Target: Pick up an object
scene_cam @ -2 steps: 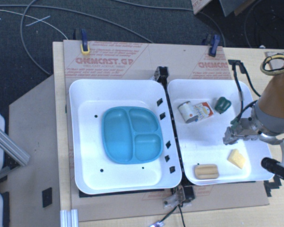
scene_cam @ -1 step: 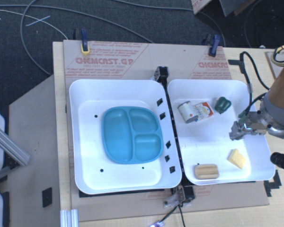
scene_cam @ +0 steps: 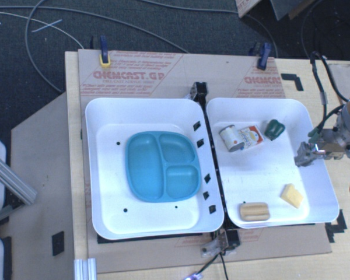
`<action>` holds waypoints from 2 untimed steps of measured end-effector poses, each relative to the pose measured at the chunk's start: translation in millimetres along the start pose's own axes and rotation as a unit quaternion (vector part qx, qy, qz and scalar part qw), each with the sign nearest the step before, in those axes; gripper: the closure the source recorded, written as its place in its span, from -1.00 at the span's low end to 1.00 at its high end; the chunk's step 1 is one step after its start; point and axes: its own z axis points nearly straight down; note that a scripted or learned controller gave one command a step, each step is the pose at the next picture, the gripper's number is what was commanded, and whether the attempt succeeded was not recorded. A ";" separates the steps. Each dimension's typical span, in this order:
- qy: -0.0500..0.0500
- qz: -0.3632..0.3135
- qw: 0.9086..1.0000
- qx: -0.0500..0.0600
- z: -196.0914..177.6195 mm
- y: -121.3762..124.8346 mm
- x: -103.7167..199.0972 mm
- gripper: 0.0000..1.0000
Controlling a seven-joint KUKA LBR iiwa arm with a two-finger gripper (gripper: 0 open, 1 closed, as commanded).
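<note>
Gripper (scene_cam: 304,154) at right bin's (scene_cam: 321,182) right wall — grip state unclear. Tin can (scene_cam: 240,137) left of it, green object (scene_cam: 274,129) nearer.

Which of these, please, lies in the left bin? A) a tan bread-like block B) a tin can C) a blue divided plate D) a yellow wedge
C: the blue divided plate sits alone in the left bin, while the can, the yellow wedge and the tan block all lie in the right bin.
</note>
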 end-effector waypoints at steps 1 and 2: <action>0.003 -0.003 1.000 0.003 6.8 10.0 62.7 1.00; 0.002 -0.003 1.000 0.002 1.8 17.2 108.1 1.00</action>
